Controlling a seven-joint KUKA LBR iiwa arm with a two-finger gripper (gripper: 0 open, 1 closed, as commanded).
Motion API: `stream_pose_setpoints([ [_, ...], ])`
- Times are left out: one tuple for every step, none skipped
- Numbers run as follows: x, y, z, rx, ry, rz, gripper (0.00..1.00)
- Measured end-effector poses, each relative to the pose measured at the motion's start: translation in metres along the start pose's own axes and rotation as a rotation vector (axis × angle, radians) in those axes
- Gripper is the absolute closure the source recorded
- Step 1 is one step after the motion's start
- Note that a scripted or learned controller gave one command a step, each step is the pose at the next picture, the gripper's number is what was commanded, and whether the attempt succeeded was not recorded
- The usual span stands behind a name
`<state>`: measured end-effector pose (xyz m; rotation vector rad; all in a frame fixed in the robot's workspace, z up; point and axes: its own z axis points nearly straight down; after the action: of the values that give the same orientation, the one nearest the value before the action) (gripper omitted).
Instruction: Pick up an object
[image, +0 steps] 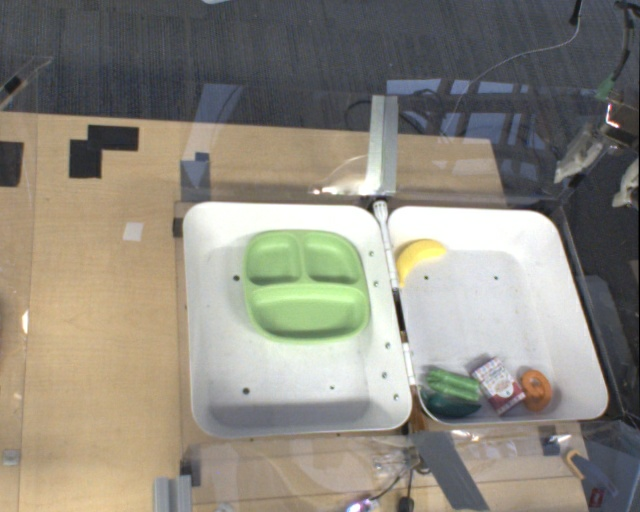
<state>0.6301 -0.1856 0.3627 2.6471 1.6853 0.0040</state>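
In the right bin (520, 300) a yellow lemon-like object (420, 256) rests against the far left wall. Along the near edge of that bin lie a green object (452, 390), a small red-and-white packet (497, 384) and an orange ball (536, 389), close together. A green divided plate (304, 283) sits in the middle of the left bin (220, 380).
A metal post (383, 145) stands behind the seam between the two bins. Cables and frame parts lie at the back right (600, 130). Wooden bench surface (90, 330) extends to the left of the bins.
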Motion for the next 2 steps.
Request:
stream_pose_setpoints([
  [0.014,0.028,0.088,0.004,-0.003,0.663,0.0],
  [-0.001,0.027,-0.031,0.002,-0.001,0.924,0.0],
])
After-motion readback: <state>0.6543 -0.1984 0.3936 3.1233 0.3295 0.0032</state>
